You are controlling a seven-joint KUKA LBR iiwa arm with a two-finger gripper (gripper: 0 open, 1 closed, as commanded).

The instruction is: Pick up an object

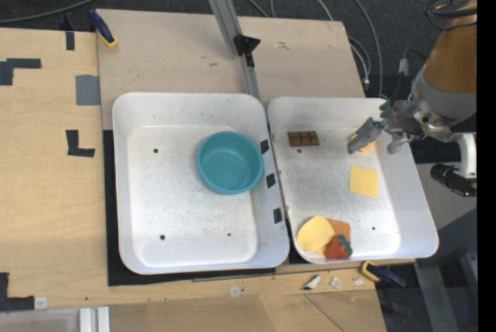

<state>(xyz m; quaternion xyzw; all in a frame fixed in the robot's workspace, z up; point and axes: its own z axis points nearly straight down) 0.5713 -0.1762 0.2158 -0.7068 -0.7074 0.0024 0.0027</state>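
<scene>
Grey fingers on the gripper (377,135) are spread apart with nothing between them, hanging over the upper right part of the right bin (403,191), pretty close to its far rim. The arm (452,74) comes in from the right, orange band sitting just above the wrist.

So where's all the stuff relative to that gripper? Just below it, toward the camera, there's a flat yellow square (364,181) lying on the bin floor, near but not touching. Off to its left, at about the same height in the view, is a small brown chocolate bar (303,139), lying flat, clearly apart from the fingers. Further down and a bit left, at the near edge of the same bin, there's a little cluster: a pale yellow rounded piece (314,233), an orange piece (339,229) tucked against it, and a red strawberry-looking thing (337,247) touching both. That pile is well away from the gripper.

Way over to the gripper's left, in the left bin (139,191), a teal bowl (229,161) sits upright near that bin's right side.

A metal pole (221,5) runs up at a slant behind the two bins, up and to the left of the gripper.
</scene>
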